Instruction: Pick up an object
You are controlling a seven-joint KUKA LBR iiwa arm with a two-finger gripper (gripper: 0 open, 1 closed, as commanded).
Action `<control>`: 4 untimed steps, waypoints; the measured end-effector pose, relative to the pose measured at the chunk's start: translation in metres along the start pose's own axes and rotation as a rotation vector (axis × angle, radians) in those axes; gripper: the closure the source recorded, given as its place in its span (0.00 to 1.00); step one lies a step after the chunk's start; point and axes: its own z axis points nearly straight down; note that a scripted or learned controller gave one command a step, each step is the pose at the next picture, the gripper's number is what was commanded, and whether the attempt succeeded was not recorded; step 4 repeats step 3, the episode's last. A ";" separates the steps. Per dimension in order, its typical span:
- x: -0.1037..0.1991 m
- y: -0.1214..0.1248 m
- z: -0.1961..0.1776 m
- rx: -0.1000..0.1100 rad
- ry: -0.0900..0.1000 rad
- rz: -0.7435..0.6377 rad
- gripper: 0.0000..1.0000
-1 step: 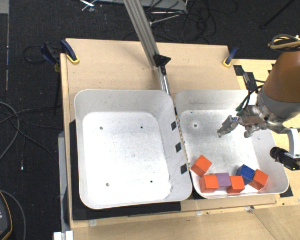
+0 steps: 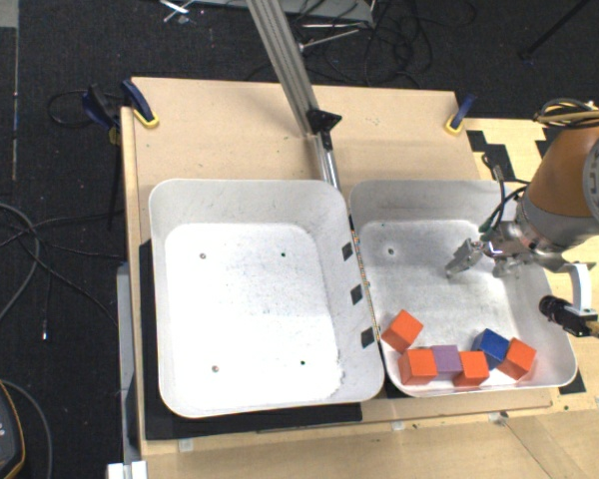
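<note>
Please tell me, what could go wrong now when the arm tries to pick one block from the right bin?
1. The blocks lie crowded along the near wall of the right bin: the purple block sits between orange blocks, so fingers may not fit beside it.
2. The blue block lies close to the near corner, where the wall may obstruct the gripper.
3. The gripper is above bare floor, apart from every block, so closing here would probably grasp nothing.

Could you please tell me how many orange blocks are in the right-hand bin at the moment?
4, all at the right bin's near edge: orange block one apart at the left, orange block two below it, orange block three beyond the purple block, orange block four rightmost.
</note>
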 end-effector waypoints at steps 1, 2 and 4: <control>0.003 0.001 -0.014 -0.002 0.001 -0.006 1.00; 0.098 -0.033 -0.004 0.003 0.006 -0.012 1.00; 0.037 0.015 -0.004 -0.004 0.000 -0.002 1.00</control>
